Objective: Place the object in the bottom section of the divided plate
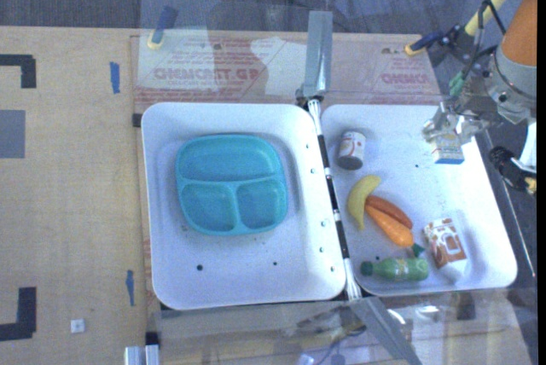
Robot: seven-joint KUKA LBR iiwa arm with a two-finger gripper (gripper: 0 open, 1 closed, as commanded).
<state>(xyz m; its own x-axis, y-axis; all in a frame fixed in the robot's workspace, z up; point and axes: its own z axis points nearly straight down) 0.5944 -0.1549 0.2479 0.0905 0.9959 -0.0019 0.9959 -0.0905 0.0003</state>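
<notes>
A turquoise divided plate (230,184) lies in the left bin (162,269), with one wide section at the far side and two smaller ones at the near side. All its sections look bare. My gripper (445,131) hangs over the far right corner of the right bin (495,269), far from the plate. A small blue and white packet (450,153) sits directly under the gripper's tip. Whether it is touched or gripped I cannot tell.
The right bin also holds a small can (351,148), a yellow banana (362,197), an orange carrot (391,221), a green bottle (396,269) and a brown and white carton (445,242). A metal divider rail (328,193) runs between the bins.
</notes>
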